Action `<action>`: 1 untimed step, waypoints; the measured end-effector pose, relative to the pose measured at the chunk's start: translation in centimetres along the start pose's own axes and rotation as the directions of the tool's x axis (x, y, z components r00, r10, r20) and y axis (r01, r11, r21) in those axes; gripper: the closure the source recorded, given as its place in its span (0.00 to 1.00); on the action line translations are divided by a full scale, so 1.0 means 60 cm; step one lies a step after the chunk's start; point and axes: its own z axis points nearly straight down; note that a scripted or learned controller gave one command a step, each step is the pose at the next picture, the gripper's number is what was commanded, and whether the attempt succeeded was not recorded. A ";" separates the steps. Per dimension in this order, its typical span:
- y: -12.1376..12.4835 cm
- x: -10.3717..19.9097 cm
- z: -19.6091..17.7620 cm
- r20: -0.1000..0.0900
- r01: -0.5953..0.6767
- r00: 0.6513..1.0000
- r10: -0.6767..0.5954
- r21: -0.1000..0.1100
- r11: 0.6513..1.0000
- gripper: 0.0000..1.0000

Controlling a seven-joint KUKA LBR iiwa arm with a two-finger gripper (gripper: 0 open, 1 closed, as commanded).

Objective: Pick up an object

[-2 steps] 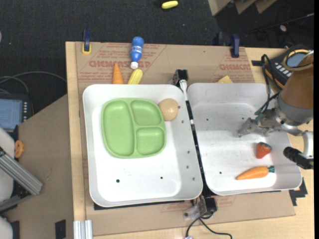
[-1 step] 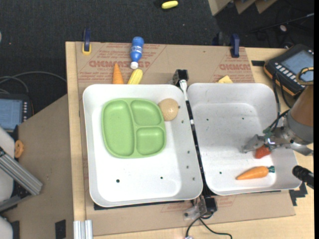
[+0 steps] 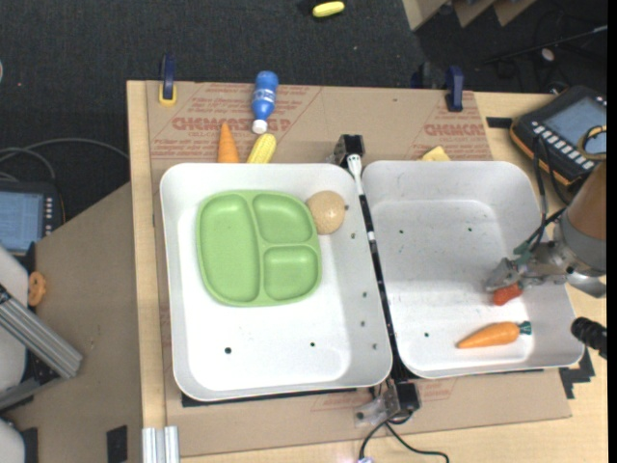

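- A small red object (image 3: pixel 507 296) lies in the right bin (image 3: pixel 434 220), toward the bin's three o'clock side, and it looks like the likeliest target of the pick.
- The end effector (image 3: pixel 509 279) sits right at the twelve o'clock edge of that red object, touching or nearly touching it; whether its tips are apart, together or clamped on the piece cannot be told at this size.
- The red piece seems small, light and probably rigid plastic; a pinch across its narrow middle would likely suit, though a smooth skin could let it squirt out.
- A toy carrot (image 3: pixel 494 335) lies near the red object's six o'clock, pointing toward nine o'clock with its green stub at three. It is probably light and stiff, best gripped across the thick end, since the taper may slip.
- The left bin (image 3: pixel 183 258) holds a green divided plate (image 3: pixel 258 247), with a tan ball (image 3: pixel 327 210) touching the plate's two o'clock corner.
- On the surface (image 3: pixel 386 114) beyond the bins, at twelve o'clock, lie a small bottle (image 3: pixel 263 99), a second carrot (image 3: pixel 227 144) and a yellow piece (image 3: pixel 262 148).
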 end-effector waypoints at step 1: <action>0.024 0.135 -0.031 -0.001 0.008 1.000 -0.008 -0.001 1.000 1.00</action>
